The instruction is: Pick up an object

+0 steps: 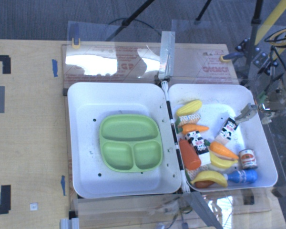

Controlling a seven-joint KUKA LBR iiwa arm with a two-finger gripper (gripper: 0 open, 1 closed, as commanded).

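Overhead | wooden bench [28,142] | two white bins [81,104] | blue carpet [38,8] | hand [248,112] grip: cannot tell

We can make out red printed lettering on the clear plastic panel [214,66] standing behind the bins, up and to the left of the gripper [248,112], but it appears reversed and too blurred to spell out. Fainter red print marks the left clear panel [128,63], far left of the gripper. The small red-labelled can [248,159] below the gripper carries an unreadable label.
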